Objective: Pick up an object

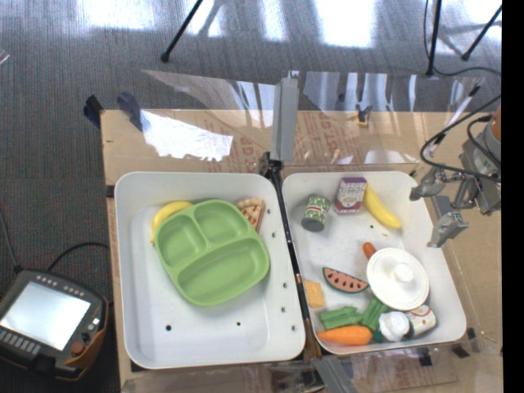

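One camera sits high above the desk [188, 133] and looks down at a slant. It is far enough back to fit both white bins [131, 219], side by side, low in the frame, with floor [49, 72] along the top and left.

Dark grey ribbed carpet floor [49, 47], bright window light patches across top. Black tripod legs [187, 19] upper area. Cardboard-covered bench [123, 150]. Handheld pendant [47, 318] lower left.
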Controlling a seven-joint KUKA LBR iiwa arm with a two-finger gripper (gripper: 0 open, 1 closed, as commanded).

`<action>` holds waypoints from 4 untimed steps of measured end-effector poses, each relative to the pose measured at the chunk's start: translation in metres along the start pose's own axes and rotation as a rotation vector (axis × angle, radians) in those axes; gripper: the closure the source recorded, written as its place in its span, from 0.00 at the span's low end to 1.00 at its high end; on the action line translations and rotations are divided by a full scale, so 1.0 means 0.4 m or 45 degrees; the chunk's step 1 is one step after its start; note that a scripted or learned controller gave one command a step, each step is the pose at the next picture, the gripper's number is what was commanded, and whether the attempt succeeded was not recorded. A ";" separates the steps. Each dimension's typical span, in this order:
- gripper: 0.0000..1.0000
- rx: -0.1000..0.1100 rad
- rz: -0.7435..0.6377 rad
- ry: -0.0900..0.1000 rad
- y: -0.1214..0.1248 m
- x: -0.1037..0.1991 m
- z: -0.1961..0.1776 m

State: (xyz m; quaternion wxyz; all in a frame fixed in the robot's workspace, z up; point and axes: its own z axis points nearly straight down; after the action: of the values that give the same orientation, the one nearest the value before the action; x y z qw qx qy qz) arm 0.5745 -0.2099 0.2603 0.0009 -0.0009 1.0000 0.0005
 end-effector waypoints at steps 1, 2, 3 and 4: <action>0.00 -0.004 0.062 0.007 0.028 -0.064 0.357; 0.00 0.006 0.175 -0.024 0.053 -0.048 0.395; 0.00 -0.003 0.298 0.002 0.256 -0.041 0.431; 0.00 0.001 0.520 0.005 0.277 0.172 0.435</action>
State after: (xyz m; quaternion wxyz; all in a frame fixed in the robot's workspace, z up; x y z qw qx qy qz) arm 0.5059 -0.0990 0.0864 -0.0011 0.2019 0.9794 0.0003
